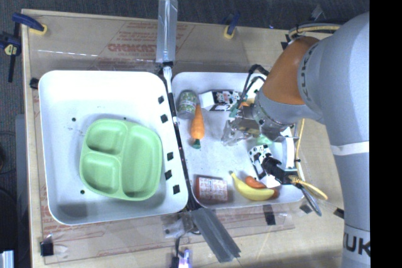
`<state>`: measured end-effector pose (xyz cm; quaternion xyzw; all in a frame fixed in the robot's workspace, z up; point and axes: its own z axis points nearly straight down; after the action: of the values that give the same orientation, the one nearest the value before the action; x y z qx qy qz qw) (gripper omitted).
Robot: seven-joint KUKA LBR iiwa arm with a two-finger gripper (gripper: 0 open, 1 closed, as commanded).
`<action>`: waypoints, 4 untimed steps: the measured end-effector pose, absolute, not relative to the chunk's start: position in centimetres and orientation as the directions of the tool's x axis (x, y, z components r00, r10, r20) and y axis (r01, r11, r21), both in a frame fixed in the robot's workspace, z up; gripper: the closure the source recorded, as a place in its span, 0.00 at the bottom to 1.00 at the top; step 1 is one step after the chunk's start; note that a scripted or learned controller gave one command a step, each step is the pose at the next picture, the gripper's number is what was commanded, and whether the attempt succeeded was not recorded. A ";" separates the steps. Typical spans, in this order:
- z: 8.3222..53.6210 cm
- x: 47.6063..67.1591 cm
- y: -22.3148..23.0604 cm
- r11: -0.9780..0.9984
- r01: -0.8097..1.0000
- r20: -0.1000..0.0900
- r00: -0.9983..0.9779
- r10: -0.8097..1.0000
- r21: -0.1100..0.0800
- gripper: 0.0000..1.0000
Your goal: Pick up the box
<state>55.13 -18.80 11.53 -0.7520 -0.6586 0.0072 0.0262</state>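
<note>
The camera view shows the box [221, 98] lying flat near the back wall of the right bin [207, 79]. It is small, with dark and white print. The gripper [242, 128] hangs just in front of the box and a bit to the right, low in the bin. It looks see-through and blurry, so it is hard to say how wide it is open, and nothing can be seen in it.

A can [187, 103] lies just left of the box, and a carrot [197, 125] sits beside the can. To do this step well, the gripper should likely move back over the box, line up with its short sides, and come straight down without bumping the can.

The left bin [56, 86] holds a green tray [121, 159].
</note>
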 end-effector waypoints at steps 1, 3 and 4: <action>11.5 55.1 -18.8 -0.130 0.990 0.024 0.132 0.991 -0.049 0.00; 9.5 49.6 -14.6 -0.096 0.995 0.011 0.096 0.995 -0.020 1.00; 9.5 49.6 -14.6 -0.096 0.995 0.011 0.096 0.995 -0.019 0.00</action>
<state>49.63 -14.61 9.50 -0.7401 -0.6724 0.0026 0.0108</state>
